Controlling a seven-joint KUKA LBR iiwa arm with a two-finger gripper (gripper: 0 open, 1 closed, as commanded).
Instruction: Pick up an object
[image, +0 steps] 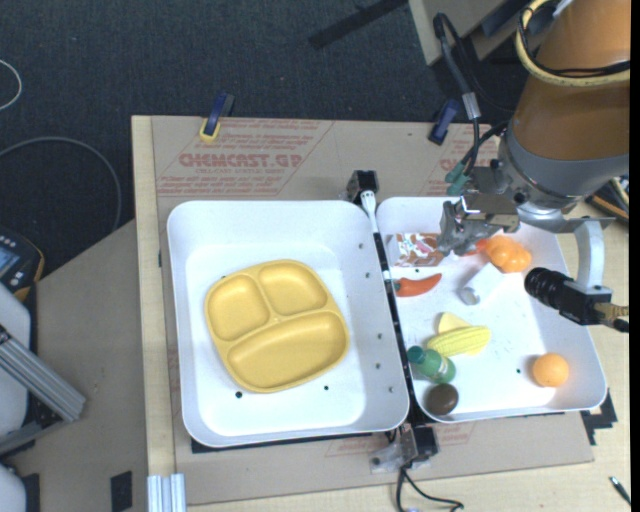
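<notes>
Your gripper (458, 238) hangs over the far part of the right bin (590, 350), pointing down near the wall that this bin shares with its neighbour. From this angle you cannot tell whether it is apart or together, and you cannot tell whether it touches anything beneath it.

Just beside it, toward the shared wall, lies a crumpled red-and-white wrapper (414, 246). On its other side, close by, sits an orange fruit (509, 254). These two are the things nearest your gripper, and both rest on the bin floor.

A little nearer the camera, you see a red chili pepper (419, 285) lying against the shared wall, with a small grey piece (470, 294) to its right. Further toward the near edge lies a yellow corn cob (461, 340), tilted, and just beside its left end a green object (431, 363). A brown ball (440, 398) sits close to the near wall, touching or almost touching the green object. An orange ball (550, 370) stands by itself in the near right corner, well apart from your gripper.

In the left bin (190, 250) you have a yellow divided plate (276, 324), lying flat and slightly turned, with three compartments. Both bins rest on a brown board (150, 300), which has a blue clamp (214, 114) at its far edge.
</notes>
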